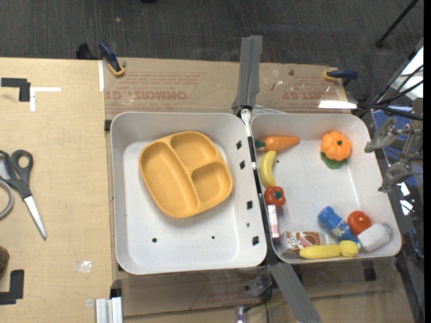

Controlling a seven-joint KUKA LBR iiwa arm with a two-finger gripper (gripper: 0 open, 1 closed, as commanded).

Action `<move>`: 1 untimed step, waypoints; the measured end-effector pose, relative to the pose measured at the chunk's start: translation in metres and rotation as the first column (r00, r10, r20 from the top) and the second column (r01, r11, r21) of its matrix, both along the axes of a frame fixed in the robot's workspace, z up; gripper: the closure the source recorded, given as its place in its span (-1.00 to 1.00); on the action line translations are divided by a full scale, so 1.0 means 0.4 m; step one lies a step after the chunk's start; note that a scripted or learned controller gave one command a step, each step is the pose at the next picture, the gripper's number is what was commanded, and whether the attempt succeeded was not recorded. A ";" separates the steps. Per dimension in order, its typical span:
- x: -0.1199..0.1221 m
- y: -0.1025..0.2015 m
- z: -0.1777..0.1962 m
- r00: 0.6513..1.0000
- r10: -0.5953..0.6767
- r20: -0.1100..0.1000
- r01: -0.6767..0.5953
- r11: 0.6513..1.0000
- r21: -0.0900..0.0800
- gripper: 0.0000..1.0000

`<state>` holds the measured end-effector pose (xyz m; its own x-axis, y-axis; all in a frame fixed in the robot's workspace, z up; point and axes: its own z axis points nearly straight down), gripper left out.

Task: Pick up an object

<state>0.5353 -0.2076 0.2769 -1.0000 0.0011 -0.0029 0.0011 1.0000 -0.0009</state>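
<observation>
Cardboard under your bins carries mirrored print, unreadable. Your gripper [394, 155] sits at the right bin's [306, 180] outer edge — grip unclear — with the toy pumpkin [336, 147] just inside it.

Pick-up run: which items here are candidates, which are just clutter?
Candidates, right bin:
carrot, pumpkin, banana, tomato, blue bottle, lemon

Clutter:
yellow divided plate in left bin; scissors on bench; clamps

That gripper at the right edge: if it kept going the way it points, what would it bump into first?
The gripper seems to point left into the right bin; the orange pumpkin looks first in line, though depth is unclear.
</observation>
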 end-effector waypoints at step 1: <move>-0.030 0.011 -0.449 0.992 -0.124 0.000 0.124 0.992 0.001 -1.00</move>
